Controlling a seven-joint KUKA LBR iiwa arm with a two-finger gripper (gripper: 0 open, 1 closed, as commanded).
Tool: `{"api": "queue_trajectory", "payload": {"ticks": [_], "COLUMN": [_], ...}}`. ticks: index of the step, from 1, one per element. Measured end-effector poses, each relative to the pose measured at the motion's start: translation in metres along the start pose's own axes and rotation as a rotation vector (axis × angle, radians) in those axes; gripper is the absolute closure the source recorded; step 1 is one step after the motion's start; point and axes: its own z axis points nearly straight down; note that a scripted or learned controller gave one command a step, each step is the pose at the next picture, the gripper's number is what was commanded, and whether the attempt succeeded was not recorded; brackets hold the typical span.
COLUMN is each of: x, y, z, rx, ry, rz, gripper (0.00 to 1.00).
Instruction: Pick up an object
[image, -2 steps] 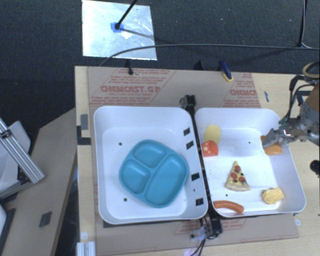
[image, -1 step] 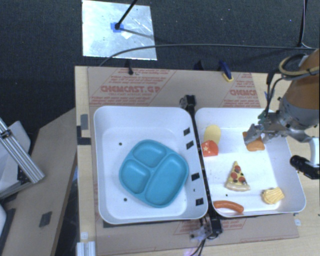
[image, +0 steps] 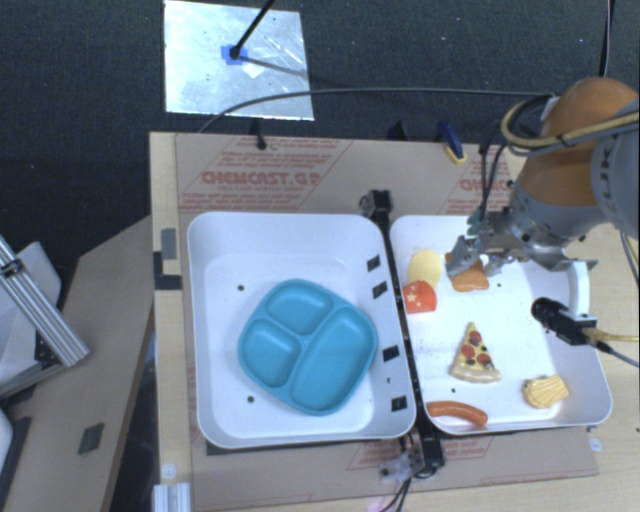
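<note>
Down in the right bin (image: 590, 390), the end effector (image: 470, 262) sits low at the upper middle of the tray, at about twelve o'clock from the bin's centre, with the grey arm (image: 575, 190) and its orange band (image: 585, 110) reaching in from three o'clock. Whether it is spread or closed cannot be told, since the metal parts blur together at its tip. An orange food piece (image: 470, 280) lies right under the tip, touching or nearly touching it, and no contact that would count as a grip can be made out. Just beside that, toward nine o'clock, a pale yellow piece (image: 426, 266) rests against the bin's left part, and a red piece (image: 419, 297) with a small white mark lies just below it at six o'clock. Near the bin's centre lies a pizza slice toy (image: 474, 354), point toward twelve o'clock. At five o'clock from the slice, a ridged yellow chip (image: 545, 391) sits close to the lower right corner. A sausage (image: 457, 412) lies along the bottom rim at six o'clock. The left bin (image: 225, 260) holds a blue divided plate (image: 307, 345) with three compartments, set slightly askew. Both bins rest side by side on the surface (image: 290, 175), whose cardboard sheet bears red printed lettering. A black cylindrical part (image: 553, 316) juts over the right bin at three o'clock.
</note>
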Motion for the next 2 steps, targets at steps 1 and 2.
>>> {"api": "queue_trajectory", "payload": {"ticks": [1, 2], "x": [0.044, 0.094], "y": [0.011, 0.027], "z": [-0.007, 0.002], "rx": [0.000, 0.001], "ry": [-0.001, -0.001], "rz": [0.002, 0.002], "gripper": [1.00, 1.00]}}
